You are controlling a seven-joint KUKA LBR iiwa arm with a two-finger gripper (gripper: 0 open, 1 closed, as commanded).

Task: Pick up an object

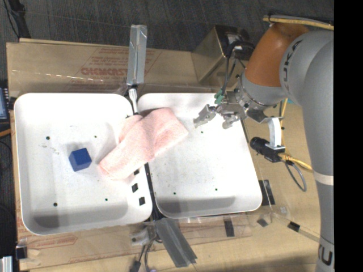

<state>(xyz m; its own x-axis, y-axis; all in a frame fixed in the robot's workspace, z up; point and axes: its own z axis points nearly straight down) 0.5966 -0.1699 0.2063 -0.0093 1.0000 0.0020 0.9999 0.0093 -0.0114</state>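
The jaws hover over the right bin, apparently spread and grasping nothing. This looks like the approach step. Next, they must descend onto the pink towel nearby.

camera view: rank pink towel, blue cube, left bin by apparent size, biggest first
1. left bin, clearly the largest.
2. pink towel, draped across the divider between both bins.
3. blue cube, the smallest, sitting in the left bin.
All lie at about bench level, so nearness barely skews the order.
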